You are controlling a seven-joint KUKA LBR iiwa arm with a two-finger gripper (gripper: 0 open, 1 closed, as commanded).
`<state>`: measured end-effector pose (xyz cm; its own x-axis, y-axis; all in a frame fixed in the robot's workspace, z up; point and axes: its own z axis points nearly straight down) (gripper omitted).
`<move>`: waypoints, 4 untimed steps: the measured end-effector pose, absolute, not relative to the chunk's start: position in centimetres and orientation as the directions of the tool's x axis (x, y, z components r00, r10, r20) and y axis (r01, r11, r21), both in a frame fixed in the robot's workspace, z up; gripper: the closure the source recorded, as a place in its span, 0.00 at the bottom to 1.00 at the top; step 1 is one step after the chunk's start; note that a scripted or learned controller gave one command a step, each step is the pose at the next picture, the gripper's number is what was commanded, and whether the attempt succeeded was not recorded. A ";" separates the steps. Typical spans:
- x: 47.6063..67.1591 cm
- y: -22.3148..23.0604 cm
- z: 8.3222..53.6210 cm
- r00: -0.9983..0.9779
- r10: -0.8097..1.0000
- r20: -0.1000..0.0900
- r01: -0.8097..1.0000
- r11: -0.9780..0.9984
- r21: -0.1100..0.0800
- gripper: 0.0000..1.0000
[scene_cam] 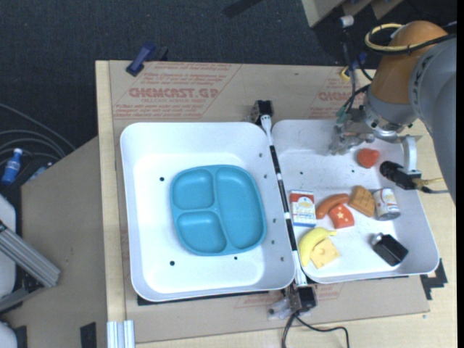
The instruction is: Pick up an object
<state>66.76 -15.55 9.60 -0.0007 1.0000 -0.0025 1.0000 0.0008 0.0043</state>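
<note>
The grey arm with the orange band (pixel 403 56) reaches in from the view's right and sets its claw (pixel 345 142) low over the far end of the right-hand shallow white bin (pixel 312 167), close to that bin's far wall. From this angle I cannot tell whether the claw is spread or pressed together, and nothing is seen pinched in it.

Going by closeness, the likeliest thing to pick up is the small red rounded piece (pixel 368 156). It lies on the bin floor just beside the claw, on its right in the view, apart from everything else. That works in its favour, since the bare white floor around it should let the claw come down without nudging neighbours.

The rest is bunched in the near half of the same bin. A small white-and-red carton (pixel 301 207) lies by the wall next to the other bin. An orange-red sausage-shaped piece (pixel 330 204) touches a red wedge (pixel 342 217). Beside them are a brown crusty chunk (pixel 362 200) and a small silvery can (pixel 387 204). A yellow banana (pixel 312 241) has a yellow cheese-like wedge (pixel 327 254) against it, and a black block (pixel 390 249) lies towards the near right corner. They lie so close that a grasp there would probably push one into the next.

The left-hand shallow white bin (pixel 145 187) holds a blue divided plastic plate (pixel 217 209) at its middle, with free floor all round. Both bins rest on the printed brown tabletop (pixel 181 93).
</note>
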 end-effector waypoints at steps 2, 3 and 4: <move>66.7 -16.3 8.5 -0.001 1.000 0.000 1.000 0.001 0.002 0.00; 66.8 -16.4 9.6 -0.002 1.000 -0.002 1.000 0.002 0.005 1.00; 66.8 -16.3 9.6 -0.002 1.000 -0.002 1.000 0.002 0.004 0.00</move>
<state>66.78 -16.35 9.58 -0.0021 1.0000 -0.0016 1.0000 0.0021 0.0041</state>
